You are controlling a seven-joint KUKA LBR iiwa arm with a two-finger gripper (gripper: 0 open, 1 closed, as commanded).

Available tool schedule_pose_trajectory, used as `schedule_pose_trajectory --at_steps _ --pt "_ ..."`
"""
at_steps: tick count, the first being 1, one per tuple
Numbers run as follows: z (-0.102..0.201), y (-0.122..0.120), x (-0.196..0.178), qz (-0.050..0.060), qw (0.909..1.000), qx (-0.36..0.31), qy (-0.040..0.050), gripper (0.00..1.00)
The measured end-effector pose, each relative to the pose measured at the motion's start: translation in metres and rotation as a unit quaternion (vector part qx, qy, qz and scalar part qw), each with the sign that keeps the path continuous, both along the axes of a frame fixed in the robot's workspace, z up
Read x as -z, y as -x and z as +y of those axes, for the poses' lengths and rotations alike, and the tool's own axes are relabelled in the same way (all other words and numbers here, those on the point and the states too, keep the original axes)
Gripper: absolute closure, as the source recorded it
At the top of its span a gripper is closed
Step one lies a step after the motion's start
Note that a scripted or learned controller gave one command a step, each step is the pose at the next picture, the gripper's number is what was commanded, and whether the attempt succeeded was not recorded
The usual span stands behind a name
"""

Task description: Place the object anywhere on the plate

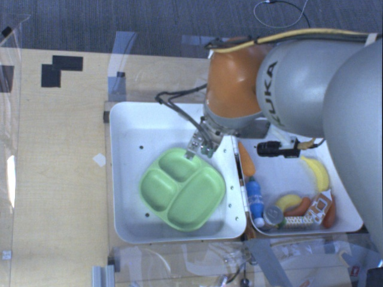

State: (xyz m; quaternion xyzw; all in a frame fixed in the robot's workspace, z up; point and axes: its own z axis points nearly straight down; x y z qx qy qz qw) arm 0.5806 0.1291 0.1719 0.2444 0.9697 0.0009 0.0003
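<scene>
A green divided plate (182,189) lies in the left white bin (128,160), tilted toward the bin's front right. My gripper (201,146) hangs just over the plate's far right rim, under the orange wrist band. Its tip is seen end-on and nothing visible sits between the fingers. In the right bin (341,217) lie the candidate objects: an orange carrot (246,159), a blue bottle (254,198), a yellow banana (318,173) and a lemon (289,202).
The big grey arm covers the upper right bin and much of the right side. A black cable loops over the left bin's back edge. A can, a sausage and a small carton crowd the right bin's front. Wooden bench lies to the left.
</scene>
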Motion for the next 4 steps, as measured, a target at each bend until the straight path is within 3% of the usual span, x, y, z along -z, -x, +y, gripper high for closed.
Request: schedule_pose_trajectory --at_steps 1,2,3,4 --pt "0.089 -0.002 -0.045 -0.002 0.9986 -0.053 -0.0004 1.0" --pt "0.104 0.064 0.009 0.001 0.9972 0.074 0.0008 1.0" --pt "0.017 0.072 -0.01 0.0 0.9954 0.095 0.0007 1.0" --pt "0.103 0.088 0.059 0.001 0.9849 0.173 0.0011 1.0"
